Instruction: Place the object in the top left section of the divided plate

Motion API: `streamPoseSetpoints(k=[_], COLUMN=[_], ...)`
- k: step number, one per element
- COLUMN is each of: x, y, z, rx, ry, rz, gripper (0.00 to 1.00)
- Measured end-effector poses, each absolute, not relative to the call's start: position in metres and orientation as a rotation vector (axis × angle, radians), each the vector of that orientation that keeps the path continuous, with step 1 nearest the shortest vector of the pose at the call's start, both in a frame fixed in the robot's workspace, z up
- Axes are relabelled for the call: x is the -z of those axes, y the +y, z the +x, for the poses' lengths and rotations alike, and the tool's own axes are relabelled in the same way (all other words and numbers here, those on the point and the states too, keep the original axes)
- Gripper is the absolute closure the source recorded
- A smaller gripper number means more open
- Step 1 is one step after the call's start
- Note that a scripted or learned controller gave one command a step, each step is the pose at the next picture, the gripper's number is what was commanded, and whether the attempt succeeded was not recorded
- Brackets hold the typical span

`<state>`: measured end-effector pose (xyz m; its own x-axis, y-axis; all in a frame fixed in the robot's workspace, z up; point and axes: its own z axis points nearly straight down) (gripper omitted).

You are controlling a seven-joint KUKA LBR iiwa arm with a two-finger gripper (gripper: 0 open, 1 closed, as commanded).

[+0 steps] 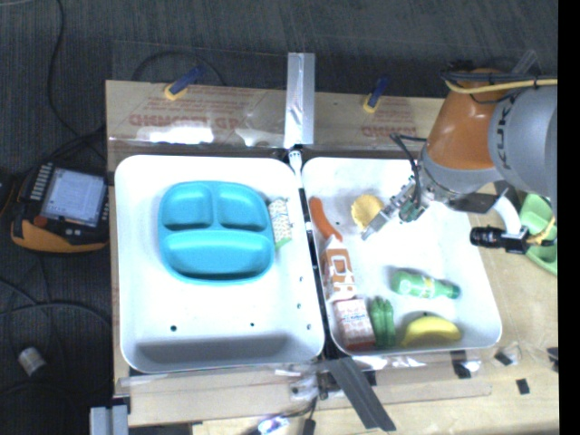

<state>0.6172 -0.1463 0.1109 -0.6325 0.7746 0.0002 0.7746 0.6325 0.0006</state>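
Observation:
A blue divided plate (217, 229) lies in the left bin (208, 324), with two small sections at the back and one wide section in front. Its top left section (188, 207) holds nothing. My gripper (388, 216) is low over the back of the right bin (471, 270), just right of a small yellow object (364, 208) that rests on the bin floor. I cannot see whether the gripper touches that object. The grey arm with its orange band (462, 134) reaches in from the right.
The right bin also holds an orange-red sauce bottle (337, 270) along its left wall, a green bottle (422, 285), a banana (430, 330) and a green vegetable (381, 320). A small white-green item (279, 220) lies by the plate's right edge. The wall between the bins (308, 243) stands between gripper and plate.

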Motion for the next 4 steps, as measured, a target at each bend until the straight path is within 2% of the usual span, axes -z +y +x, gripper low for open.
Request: streamPoseSetpoints(k=[1, 2, 3, 4], x=[-0.215, -0.214, -0.248, -0.256], y=[-0.164, -0.134, 0.045, 0.039], z=[0.541, 0.527, 0.484, 0.485], rx=[-0.002, -0.001, -0.003, 0.0], ry=[3.022, 3.063, 3.117, 3.125], rz=[0.856, 0.693, 0.393, 0.302], gripper=[1.0, 1.0, 1.0, 1.0])
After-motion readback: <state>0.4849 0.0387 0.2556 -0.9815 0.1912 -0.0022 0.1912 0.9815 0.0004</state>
